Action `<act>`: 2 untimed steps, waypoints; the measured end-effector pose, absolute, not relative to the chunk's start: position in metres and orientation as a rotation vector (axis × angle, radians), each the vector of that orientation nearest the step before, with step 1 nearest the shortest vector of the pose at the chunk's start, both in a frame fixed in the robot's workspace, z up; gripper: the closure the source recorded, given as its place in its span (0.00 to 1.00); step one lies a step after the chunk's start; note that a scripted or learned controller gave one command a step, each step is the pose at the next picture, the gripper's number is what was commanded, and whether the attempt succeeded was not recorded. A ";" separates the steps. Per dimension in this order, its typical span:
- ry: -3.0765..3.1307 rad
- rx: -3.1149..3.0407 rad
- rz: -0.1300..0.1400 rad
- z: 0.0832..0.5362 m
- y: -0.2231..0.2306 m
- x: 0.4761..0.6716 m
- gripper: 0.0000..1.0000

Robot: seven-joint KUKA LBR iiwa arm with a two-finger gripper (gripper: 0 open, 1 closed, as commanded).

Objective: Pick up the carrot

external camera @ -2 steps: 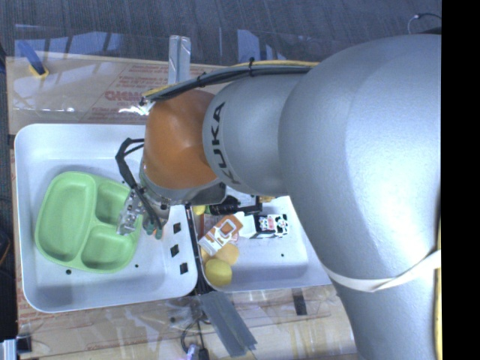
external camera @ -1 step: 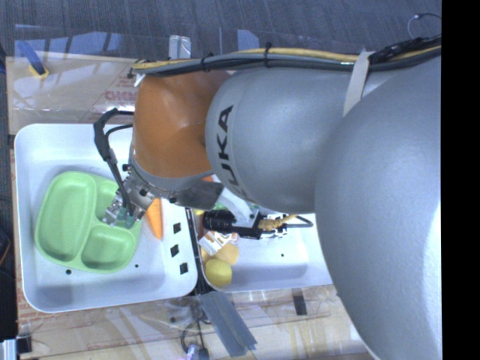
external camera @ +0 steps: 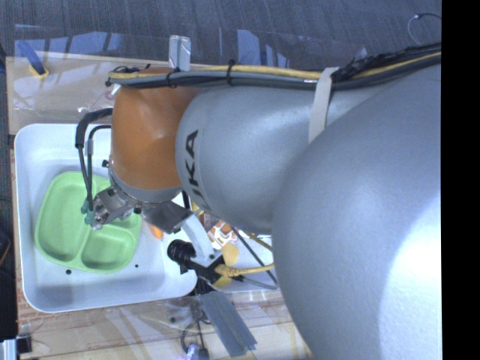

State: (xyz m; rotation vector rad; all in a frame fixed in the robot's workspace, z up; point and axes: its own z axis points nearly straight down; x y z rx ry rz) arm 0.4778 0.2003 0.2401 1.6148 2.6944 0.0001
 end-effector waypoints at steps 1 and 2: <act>2.436 1.987 -0.005 0.234 0.197 0.500 1.00; 2.258 2.185 -0.002 0.348 0.186 0.483 1.00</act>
